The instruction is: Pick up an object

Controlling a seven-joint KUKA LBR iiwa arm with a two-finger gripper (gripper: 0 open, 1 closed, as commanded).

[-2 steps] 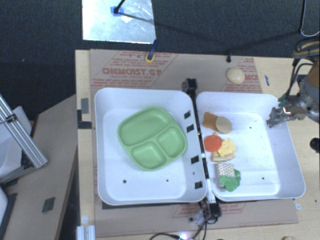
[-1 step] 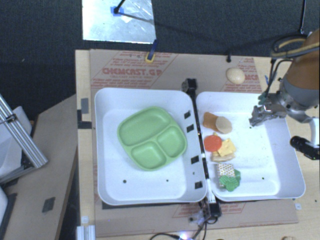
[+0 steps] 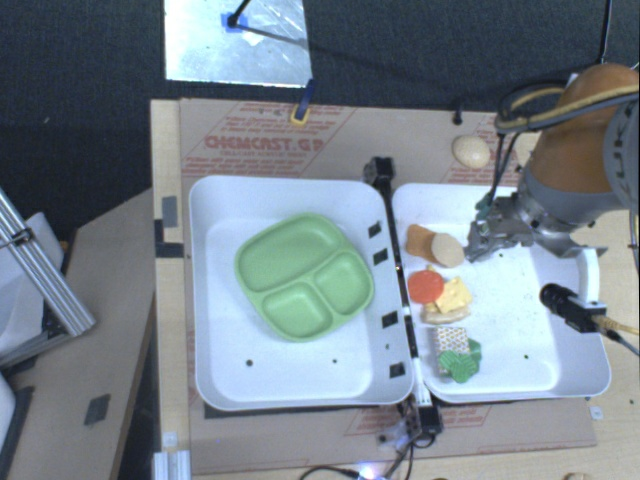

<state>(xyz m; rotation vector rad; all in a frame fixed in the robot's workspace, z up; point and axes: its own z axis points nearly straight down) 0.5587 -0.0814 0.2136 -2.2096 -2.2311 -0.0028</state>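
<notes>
Two bins (image 3: 215, 298): plate (image 3: 303, 276) (green), food (image 3: 445, 303).

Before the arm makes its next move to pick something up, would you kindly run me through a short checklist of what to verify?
1. Pincer is over the right bin, where the objects lie: ok.
2. A target is close: bread roll lies just beside the pincer: ok.
3. Something already between the fingers: cannot tell.
4. Target stands free of neighbours: red disc and yellow piece crowd just below the roll: not ok.
5. Green toy near the bin's front is apart from the arm's path: ok.
6. Green plate sits in the left bin, out of the way: ok.
</notes>
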